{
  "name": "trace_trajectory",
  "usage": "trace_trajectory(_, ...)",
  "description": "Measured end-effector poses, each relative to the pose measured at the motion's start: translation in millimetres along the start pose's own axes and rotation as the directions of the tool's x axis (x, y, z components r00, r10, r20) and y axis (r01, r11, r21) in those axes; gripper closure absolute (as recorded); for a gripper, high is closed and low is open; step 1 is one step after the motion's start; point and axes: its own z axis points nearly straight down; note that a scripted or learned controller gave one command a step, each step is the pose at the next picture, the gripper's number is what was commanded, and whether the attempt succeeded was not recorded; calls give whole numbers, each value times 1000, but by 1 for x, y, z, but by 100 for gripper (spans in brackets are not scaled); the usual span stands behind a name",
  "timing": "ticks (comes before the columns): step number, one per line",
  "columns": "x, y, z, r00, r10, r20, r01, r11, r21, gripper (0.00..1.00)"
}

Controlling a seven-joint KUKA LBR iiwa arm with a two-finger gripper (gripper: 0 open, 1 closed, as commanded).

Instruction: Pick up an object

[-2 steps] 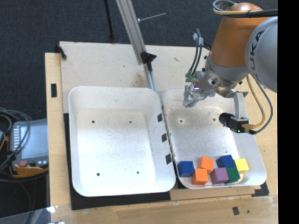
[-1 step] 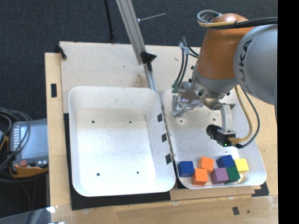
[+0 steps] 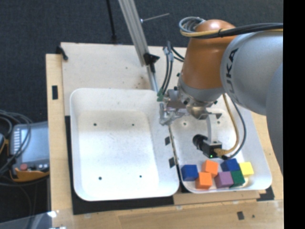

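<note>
Several small coloured blocks lie bunched at the near end of the right bin [image 3: 259,149]: a blue block [image 3: 189,171], an orange block [image 3: 211,166], a second orange one [image 3: 205,180], a purple block [image 3: 223,179], a green block [image 3: 237,177] and a yellow block [image 3: 246,168]. My gripper [image 3: 167,112] hangs below the orange wrist band [image 3: 207,56], at the far left of the right bin, close to the rim shared with the left bin. It is well away from the blocks, and I see nothing in it.
The left bin [image 3: 119,142] lies beside the right one. A slanted metal post [image 3: 136,30] rises behind the bins, near the wrist. A black cable and connector [image 3: 207,144] dangle above the blocks. A grey device [image 3: 26,149] sits off the bench's left side.
</note>
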Motion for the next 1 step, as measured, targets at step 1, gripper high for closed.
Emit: trace_trajectory(1,36,-21,11,1000,2,1,-2,1000,1,100)
